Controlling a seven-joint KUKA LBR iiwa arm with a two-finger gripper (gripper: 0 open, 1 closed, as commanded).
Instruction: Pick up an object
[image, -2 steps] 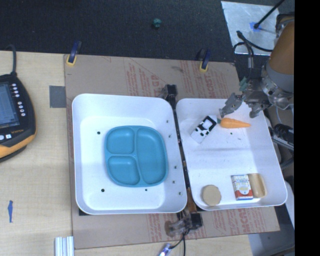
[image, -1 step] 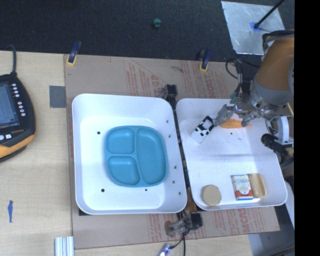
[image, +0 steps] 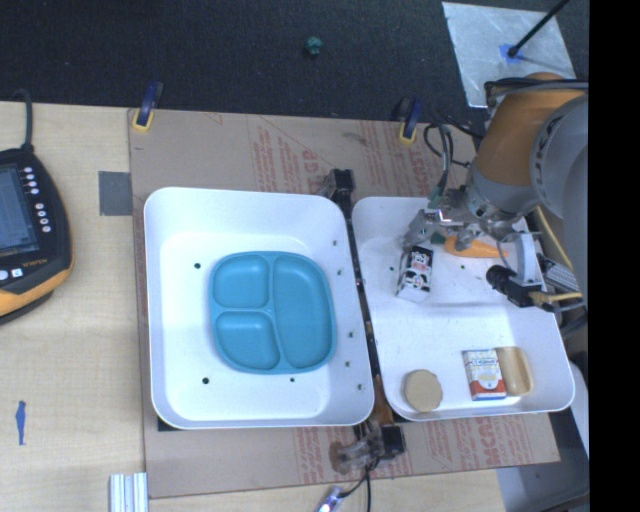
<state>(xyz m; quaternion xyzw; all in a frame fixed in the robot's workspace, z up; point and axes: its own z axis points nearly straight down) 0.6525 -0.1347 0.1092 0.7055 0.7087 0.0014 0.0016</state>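
My gripper (image: 424, 236) hangs over the far left part of the right bin (image: 450, 330). A small black-and-white carton (image: 414, 273) sits directly below it, its top touching or nearly touching the gripper's tip. I cannot tell whether the carton is lifted or resting on the bin floor. An orange carrot-like piece (image: 474, 246) lies just right of the gripper, partly hidden by the wrist. Near the front of this bin lie a round tan cookie (image: 423, 390), an orange-and-white box (image: 485, 376) and a tan bread-like slab (image: 516, 370).
The left bin (image: 175, 300) holds a blue divided plate (image: 271, 310). A teach pendant (image: 25, 235) rests on the bench at the far left. Clamps (image: 148, 103) hold the cardboard sheet under the bins.
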